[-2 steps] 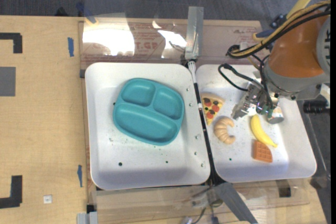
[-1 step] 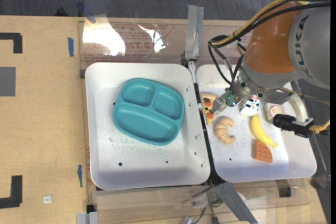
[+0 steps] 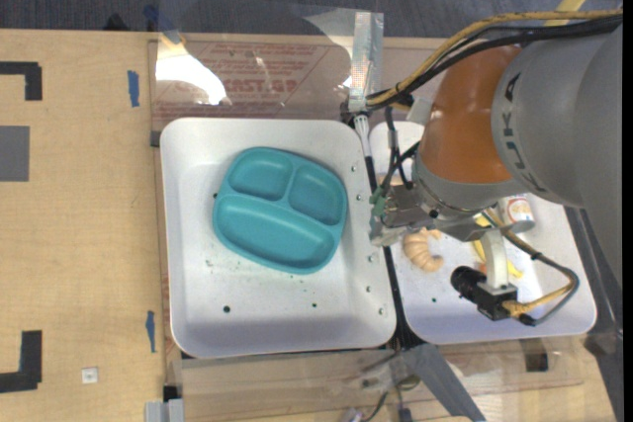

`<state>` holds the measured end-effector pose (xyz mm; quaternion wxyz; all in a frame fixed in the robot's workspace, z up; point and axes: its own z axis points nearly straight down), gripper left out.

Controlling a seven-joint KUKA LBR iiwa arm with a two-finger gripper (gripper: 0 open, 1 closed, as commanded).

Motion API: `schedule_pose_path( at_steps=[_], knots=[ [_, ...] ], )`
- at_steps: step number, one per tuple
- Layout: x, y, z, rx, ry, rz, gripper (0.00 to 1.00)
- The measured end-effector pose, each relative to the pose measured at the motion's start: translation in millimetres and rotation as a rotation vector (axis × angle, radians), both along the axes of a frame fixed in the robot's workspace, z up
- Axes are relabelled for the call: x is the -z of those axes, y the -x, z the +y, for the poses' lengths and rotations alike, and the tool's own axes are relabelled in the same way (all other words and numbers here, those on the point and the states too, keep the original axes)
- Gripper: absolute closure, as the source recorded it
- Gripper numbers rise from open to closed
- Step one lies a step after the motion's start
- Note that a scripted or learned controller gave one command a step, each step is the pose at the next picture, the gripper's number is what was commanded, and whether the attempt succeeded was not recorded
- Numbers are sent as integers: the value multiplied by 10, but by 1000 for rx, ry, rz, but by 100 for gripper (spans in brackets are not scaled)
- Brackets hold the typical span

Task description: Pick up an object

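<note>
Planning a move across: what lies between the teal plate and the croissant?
In the camera view, between plate and croissant: bare bin floor and the bins' adjoining rims.

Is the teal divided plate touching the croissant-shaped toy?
Apart. The camera view shows the teal plate in the left bin, the croissant toy in the right bin.
</note>
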<state>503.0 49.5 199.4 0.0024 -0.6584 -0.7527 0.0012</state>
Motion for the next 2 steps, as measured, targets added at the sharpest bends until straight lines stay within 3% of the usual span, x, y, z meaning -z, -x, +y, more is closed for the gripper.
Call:
schedule_pose_path(
  at_steps=[1, 2],
  knots=[
    [988, 246, 458, 365, 3, 3, 100],
    [300, 241, 902, 947, 3, -2, 100]
  ],
)
